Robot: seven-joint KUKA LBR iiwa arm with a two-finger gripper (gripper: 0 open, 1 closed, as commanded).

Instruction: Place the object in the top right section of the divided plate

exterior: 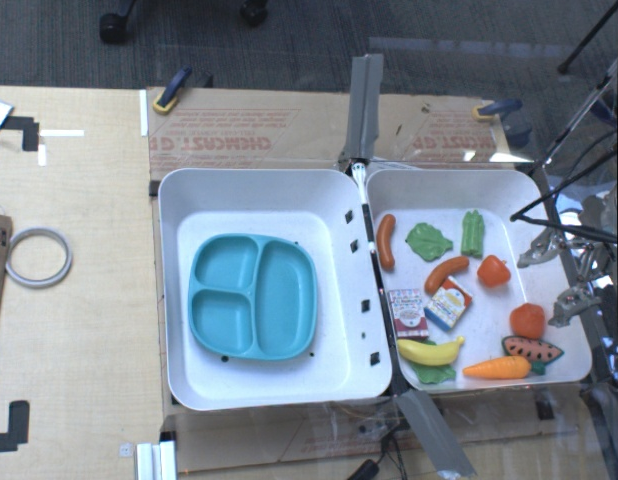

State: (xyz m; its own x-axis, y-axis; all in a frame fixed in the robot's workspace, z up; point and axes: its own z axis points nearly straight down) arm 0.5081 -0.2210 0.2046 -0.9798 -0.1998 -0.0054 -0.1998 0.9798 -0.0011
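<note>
A teal divided plate [253, 241] lies in the left bin [179, 228], with one long section on its right side and two smaller ones on its left. The toy foods lie in the right bin [444, 183]: two orange-red sausages [386, 241] [447, 270], a green leaf [429, 240], a green pod [473, 233], two red tomatoes [494, 271] [527, 320], two small cartons [408, 311] [449, 305], a banana [430, 350], a carrot [497, 369] and a watermelon slice [532, 348]. My gripper [552, 283] hangs open over the right bin's right edge, beside the tomatoes, holding nothing.
A grey divider post [364, 108] stands between the bins at the back. A roll of tape [37, 256] lies on the wooden bench at far left. Cardboard sits under the bins, held by clamps [172, 89] at the back.
</note>
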